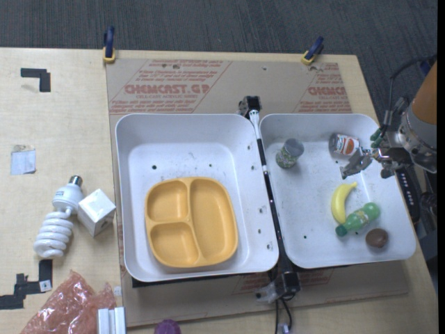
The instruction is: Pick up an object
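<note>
My gripper (358,163) sits over the right part of the right bin (306,245), reaching in from the right edge of the scene. It is small and dark against the white floor, and I cannot tell how its tips stand, nor whether they touch anything; nothing shows plainly caught in it. Most of my arm is cut off by the frame edge, leaving just a slice of the orange band (432,89) and the grey wrist (417,134).

Just left of and slightly beyond the gripper lies a small red and white can (343,145), on its side; its label is too blurred to read. Further left stands a grey-green cup (289,153), near the bin's far-left corner. Nearer than the gripper lies a banana (340,202), and just beside it, nearer still, a green bottle (359,218) lying tilted, its cap end close to or touching the banana's near tip. A small brown round thing (377,238) rests by the bin's near-right corner; I cannot say what it is.

The left bin (132,186) holds a yellow divided tray (190,222) with three compartments. On the bench to the left lie a spiral light bulb (57,220) and a small white box (96,211), touching or nearly so. A crumpled pink bag (69,301) is cut off at the near edge.
</note>
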`<move>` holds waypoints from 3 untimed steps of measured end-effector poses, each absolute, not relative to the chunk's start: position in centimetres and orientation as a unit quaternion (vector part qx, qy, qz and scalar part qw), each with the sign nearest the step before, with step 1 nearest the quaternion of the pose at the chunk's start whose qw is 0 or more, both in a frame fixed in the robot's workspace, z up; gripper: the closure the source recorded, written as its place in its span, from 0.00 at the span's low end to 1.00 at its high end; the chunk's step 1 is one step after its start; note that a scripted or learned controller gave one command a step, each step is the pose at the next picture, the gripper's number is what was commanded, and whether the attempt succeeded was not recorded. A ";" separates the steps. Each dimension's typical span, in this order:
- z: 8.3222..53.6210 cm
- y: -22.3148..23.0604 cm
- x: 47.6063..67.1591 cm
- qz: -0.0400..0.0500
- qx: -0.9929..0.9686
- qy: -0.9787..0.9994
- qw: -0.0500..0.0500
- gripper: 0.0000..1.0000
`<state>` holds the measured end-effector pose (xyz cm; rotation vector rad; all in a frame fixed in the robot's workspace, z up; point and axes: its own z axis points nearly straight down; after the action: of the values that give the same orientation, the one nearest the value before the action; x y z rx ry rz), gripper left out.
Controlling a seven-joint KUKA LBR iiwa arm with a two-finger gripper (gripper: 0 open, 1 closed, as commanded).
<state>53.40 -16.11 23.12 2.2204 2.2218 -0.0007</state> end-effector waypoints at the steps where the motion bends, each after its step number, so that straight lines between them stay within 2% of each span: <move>1: 11.1 -13.7 55.0 0.001 0.707 0.707 0.001 0.00; 2: 9.7 -12.4 50.4 0.004 0.708 0.706 0.009 0.00; 3: 10.7 -12.5 50.6 0.004 0.708 0.706 0.011 1.00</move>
<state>50.55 -12.50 10.73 2.2107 2.2022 0.0127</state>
